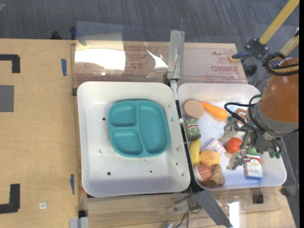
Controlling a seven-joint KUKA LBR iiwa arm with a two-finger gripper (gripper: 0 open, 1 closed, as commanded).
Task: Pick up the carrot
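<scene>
The orange carrot (214,110) lies in the right bin (273,177), near its far side, pointing toward the bin's upper left. My gripper (233,145) hangs lower in the same bin, to the right of and nearer than the carrot and apart from it. It is open, and its fingers (235,161) straddle a small red tomato (233,144) without closing on it. The orange-banded wrist (284,99) reaches in from the right.
Around the carrot are a brown round bun (193,108), a green can (192,128), a banana (194,152), a small packet (214,147), a pink cup (204,172) and a juice carton (254,168). The left bin (95,170) holds a teal divided plate (139,127).
</scene>
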